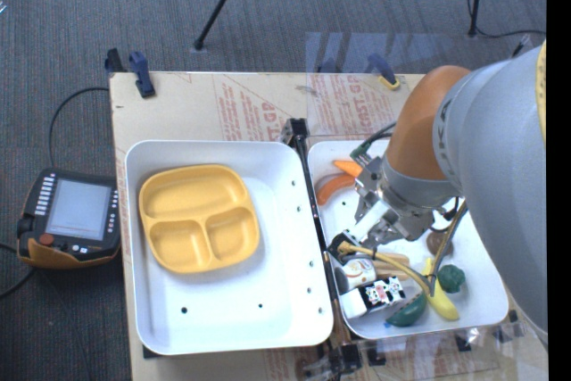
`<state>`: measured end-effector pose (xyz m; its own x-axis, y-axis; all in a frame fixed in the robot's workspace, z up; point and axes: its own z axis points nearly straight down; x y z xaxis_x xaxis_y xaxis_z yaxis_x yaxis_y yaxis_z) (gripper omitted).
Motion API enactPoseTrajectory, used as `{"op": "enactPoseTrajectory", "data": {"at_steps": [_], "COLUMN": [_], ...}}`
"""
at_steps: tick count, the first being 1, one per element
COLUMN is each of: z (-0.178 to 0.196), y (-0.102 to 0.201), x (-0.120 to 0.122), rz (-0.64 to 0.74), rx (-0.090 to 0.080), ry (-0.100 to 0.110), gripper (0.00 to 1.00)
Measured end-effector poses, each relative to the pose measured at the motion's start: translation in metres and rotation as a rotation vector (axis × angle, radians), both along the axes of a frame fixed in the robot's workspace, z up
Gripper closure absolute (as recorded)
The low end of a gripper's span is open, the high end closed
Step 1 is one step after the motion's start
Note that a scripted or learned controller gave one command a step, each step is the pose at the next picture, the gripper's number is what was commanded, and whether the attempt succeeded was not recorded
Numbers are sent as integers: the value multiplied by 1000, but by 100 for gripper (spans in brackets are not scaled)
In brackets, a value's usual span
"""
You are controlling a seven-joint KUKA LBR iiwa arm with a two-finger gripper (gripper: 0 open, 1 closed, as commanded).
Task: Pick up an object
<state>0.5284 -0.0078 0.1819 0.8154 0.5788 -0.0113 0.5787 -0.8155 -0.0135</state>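
Arm (482,156) comes in from the right and hangs low over the right bin (486,303), orange band above the wrist facing the camera. Jaws (375,223) sit over the bin's upper-left part, just above the pile of objects. Can't tell how far the jaws are open, and can't see anything between them: wrist and cabling block that spot.

Right bin contents, all crowded toward the near and left side:
- orange curved piece (335,186) near the top-left corner, just beside the jaws
- small white bottle (359,269) lying just below the jaws
- black-and-white cow-pattern carton (382,294) below the bottle, touching it
- yellow banana (437,297) lying across the near-right part
- dark green rounded object (451,277) touching the banana's right side
- another dark green piece (407,312) at the near edge, next to the carton

Left bin (161,317) holds a yellow three-compartment tray (198,217), lying flat in its upper-left half.

Both bins sit side by side on the bench (232,107). Teach pendant (71,219) lies on the carpet left of the bench.
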Motion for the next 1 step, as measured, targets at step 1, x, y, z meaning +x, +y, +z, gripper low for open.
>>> {"op": "enactPoseTrajectory", "data": {"at_steps": [1], "z": [0], "y": [-48], "x": [23], "rz": [-262], "rx": [-7], "ry": [-2], "gripper": [100]}}
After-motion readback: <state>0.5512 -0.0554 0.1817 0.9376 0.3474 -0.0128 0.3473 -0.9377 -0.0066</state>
